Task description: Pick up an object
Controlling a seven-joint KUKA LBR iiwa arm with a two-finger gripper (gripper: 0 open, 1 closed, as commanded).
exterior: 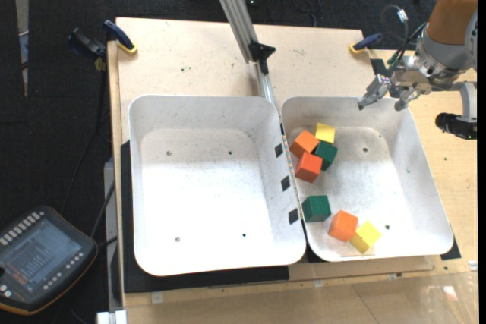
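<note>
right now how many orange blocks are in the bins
3, all in the right bin: two touching in the cluster by the divider, one above the other, and one near the front beside a yellow block. None look hidden.

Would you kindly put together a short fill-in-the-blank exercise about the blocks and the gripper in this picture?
1. All the blocks lie in the ____ bin as the camera sees it.
2. The gripper hovers over that bin's far rim, holding ____.
3. Next to the orange block near the front rim lies a ____ block.
4. The bin holds ____ green blocks, one at and one at.

Missing words: right; nothing; yellow; two
</note>
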